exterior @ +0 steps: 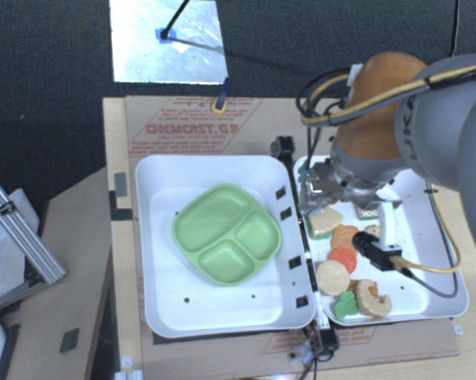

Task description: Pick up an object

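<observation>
The right bin (pixel 436 295) holds several toy foods: a pale toast-like slice (pixel 326 220), an orange piece (pixel 345 236), a red round piece (pixel 343 259), a cream round piece (pixel 332 277), a green piece (pixel 347 304) and a tan ring-shaped piece (pixel 374 299). My arm, grey with an orange band (pixel 379 102), hangs over the upper part of that bin. Its gripper (pixel 320 192) is down at the bin's left side, just above the pale slice. The wrist body hides what lies between the fingers.
The left bin (pixel 160 305) holds a green divided plate (pixel 226 234). A black cable with a yellow lead (pixel 416 269) runs across the right bin. Cardboard lies under both bins, and a metal frame (pixel 21 232) stands at the far left.
</observation>
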{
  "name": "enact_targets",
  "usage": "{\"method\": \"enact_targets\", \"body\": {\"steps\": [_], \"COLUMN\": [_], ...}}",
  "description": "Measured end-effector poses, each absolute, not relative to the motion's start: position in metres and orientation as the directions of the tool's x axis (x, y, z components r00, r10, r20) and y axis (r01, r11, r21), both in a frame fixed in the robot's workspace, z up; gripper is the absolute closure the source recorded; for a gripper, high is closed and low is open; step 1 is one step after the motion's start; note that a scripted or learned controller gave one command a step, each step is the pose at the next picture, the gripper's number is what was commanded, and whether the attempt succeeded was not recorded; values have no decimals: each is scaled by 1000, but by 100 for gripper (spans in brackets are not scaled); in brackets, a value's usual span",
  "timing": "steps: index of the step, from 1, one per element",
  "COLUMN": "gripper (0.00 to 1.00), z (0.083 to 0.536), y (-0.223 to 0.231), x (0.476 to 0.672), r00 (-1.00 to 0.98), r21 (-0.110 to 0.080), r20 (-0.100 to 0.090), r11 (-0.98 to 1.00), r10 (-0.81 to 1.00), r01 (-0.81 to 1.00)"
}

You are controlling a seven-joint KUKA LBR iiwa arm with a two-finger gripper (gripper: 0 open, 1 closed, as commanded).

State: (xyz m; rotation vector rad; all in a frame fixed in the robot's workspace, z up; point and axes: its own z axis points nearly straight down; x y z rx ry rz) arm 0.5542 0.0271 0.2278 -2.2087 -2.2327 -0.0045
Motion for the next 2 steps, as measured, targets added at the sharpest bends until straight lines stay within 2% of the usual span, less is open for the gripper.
{"method": "enact_targets", "body": {"steps": [1,2], "gripper": [100,100], "z": [224,234], "y": [43,33], "x": [571,568], "r00": [-7,-2], "r21": [2,2], "r20": [1,1], "r11": [7,2], "r10": [1000,1000], "r01": [1000,1000]}}
